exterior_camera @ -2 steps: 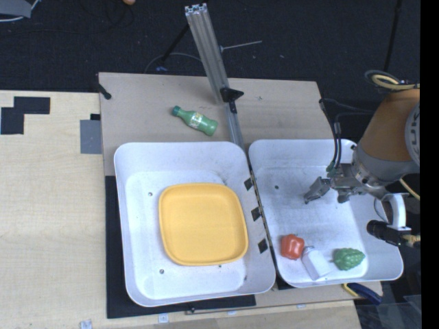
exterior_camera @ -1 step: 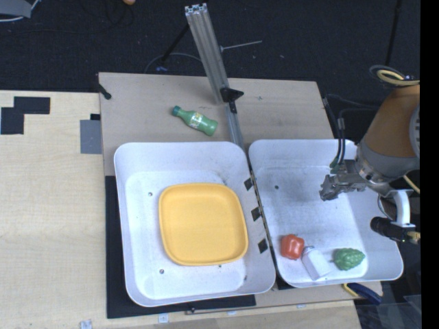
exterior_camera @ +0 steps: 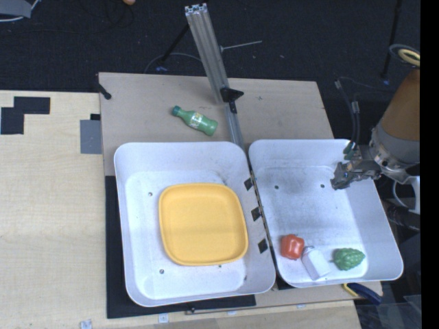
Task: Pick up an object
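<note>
Camera view: gripper (exterior_camera: 341,178) poised over right bin's (exterior_camera: 384,218) upper right edge, finger state impossible to tell; red pepper (exterior_camera: 292,247), white block (exterior_camera: 315,263), green lump (exterior_camera: 348,258) clustered near front wall, well apart. Risk: crowding spoiling grasp, wall blocking descent

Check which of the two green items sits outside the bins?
The green bottle, lying on its side on the bench behind the left bin. The bumpy green vegetable is inside the right bin.

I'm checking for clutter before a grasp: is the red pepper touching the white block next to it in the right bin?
Cannot tell. In the camera view the red pepper and the white block sit so close that no clear gap or contact shows between them.
</note>
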`<state>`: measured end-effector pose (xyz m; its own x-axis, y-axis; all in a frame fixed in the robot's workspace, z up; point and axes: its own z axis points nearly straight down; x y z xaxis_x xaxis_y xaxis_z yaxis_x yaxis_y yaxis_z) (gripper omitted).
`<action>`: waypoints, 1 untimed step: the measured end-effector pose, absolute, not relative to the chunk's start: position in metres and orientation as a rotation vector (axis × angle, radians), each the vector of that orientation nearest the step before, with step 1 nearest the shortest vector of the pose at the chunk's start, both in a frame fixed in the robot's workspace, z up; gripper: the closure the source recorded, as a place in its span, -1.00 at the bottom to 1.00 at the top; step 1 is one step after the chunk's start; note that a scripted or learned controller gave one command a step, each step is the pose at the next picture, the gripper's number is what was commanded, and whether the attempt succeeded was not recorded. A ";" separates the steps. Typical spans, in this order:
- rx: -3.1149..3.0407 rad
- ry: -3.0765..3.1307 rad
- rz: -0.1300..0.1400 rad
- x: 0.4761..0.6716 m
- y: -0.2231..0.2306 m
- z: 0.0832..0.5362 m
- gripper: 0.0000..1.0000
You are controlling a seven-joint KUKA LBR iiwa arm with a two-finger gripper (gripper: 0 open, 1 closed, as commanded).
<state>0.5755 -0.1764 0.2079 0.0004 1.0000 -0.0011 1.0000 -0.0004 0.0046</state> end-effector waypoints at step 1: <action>2.220 2.219 0.003 0.584 -0.178 0.253 1.00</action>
